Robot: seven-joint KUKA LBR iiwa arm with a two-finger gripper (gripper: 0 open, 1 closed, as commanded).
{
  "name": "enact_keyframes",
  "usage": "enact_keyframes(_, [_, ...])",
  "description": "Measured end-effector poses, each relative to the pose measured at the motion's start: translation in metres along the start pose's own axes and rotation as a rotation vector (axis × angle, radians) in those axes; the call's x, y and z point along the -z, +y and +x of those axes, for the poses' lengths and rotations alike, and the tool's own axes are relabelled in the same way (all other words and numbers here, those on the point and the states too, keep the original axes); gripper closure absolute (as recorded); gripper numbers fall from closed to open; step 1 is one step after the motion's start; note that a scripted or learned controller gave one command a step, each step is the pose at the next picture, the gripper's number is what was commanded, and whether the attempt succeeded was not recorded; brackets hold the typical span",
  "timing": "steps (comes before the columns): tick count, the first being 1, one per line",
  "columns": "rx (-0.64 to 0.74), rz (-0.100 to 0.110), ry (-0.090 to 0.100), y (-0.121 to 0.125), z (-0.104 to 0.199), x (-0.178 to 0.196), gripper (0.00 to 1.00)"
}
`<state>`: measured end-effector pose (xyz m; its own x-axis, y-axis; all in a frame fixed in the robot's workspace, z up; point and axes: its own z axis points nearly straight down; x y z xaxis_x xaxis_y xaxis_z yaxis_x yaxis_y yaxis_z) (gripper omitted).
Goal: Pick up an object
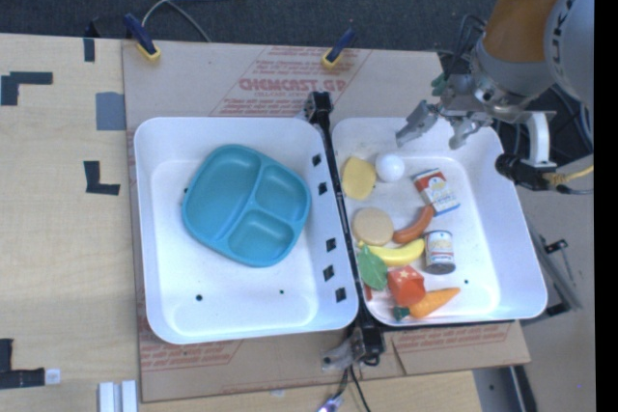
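White plastic bins sit side by side on our desk, and our pincer [440,125] hangs spread and empty over the far rim of the right bin [512,236]. Nearest below it lies a white ball [389,168], with a small red-and-white box [436,190] just beyond. We would drop straight onto the ball, centring both fingers around it, since it may roll toward the yellow piece [358,177] beside it.
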<state>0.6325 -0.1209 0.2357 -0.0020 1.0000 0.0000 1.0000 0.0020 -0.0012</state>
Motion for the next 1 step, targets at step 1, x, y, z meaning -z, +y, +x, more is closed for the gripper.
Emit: enact_keyframes(1, [-0.002, 0.003, -0.001, 0.0074, -0.0558, -0.0888, 0.0])
